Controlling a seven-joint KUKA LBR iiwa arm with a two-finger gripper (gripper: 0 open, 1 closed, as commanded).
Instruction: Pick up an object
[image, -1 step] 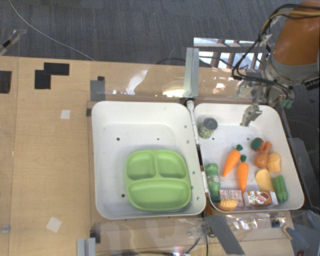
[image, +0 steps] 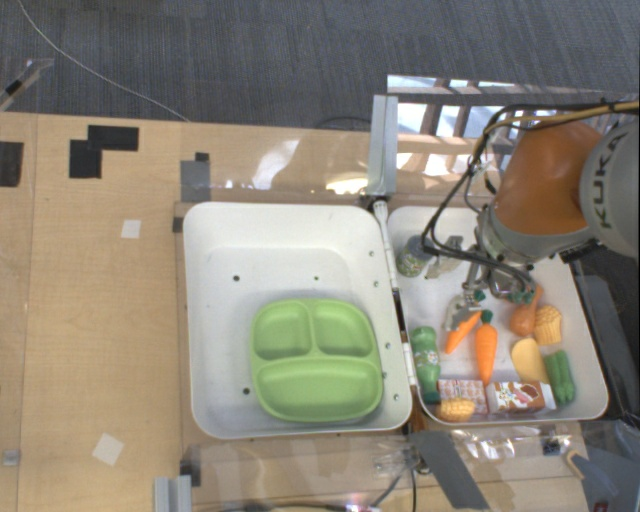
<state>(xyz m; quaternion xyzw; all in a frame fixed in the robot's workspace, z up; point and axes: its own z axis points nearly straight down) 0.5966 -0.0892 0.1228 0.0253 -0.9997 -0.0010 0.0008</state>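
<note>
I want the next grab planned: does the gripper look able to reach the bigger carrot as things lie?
Probably yes. The gripper hangs just above the carrot, whose top is uncovered; a smaller carrot lies close beside it.

Glossy white plastic bins (image: 290, 225) sit on a matt pale wood bench (image: 90, 330), holding a smooth green plastic plate (image: 316, 358)

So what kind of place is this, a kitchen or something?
More likely a robot test bench or lab than a kitchen. A grey and orange arm reaches over two white bins, and the food and green divided plate look like plastic toys.
</note>
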